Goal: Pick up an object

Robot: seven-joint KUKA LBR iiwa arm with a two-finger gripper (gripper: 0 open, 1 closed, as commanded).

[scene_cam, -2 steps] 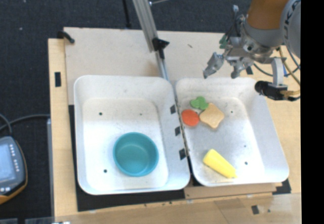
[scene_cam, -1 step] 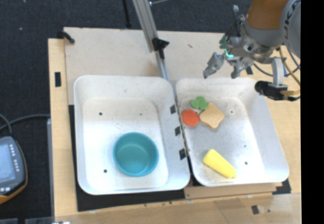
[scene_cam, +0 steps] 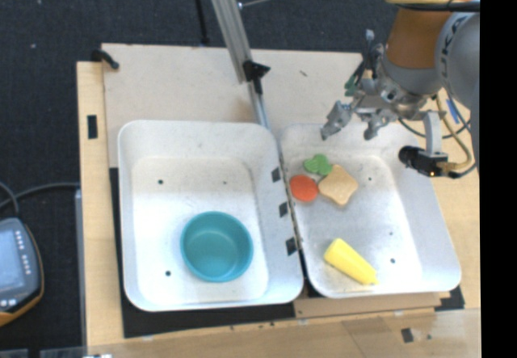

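Three small things lay bunched near the back left of the right bin [scene_cam: 420, 227]: a green piece [scene_cam: 317, 163], an orange-red round piece [scene_cam: 304, 188] and a tan slice [scene_cam: 338, 185], each touching or just beside its neighbour. A yellow piece [scene_cam: 350, 261] lay alone nearer the front, well apart from them. Any of the four could serve as the object to pick up.

The likeliest trouble was the cluster itself. A descent there could have set one finger on a neighbouring piece, pushing things aside or closing on two at once. The tan slice looked flat and low, so the fingers might have slid over it. The cluster also sat close to the bin's left wall, which could have fouled a finger. The yellow piece seemed the safer target, though its rounded form might have rolled.

The gripper [scene_cam: 352, 127] hung above the back rim of the right bin, holding nothing, its fingers [scene_cam: 334, 122] spread apart and pointing down. The arm reached in from the right, the orange band above the wrist. The left bin [scene_cam: 145, 154] held a teal bowl [scene_cam: 216, 246]; both bins sat on the worktop [scene_cam: 178, 82].
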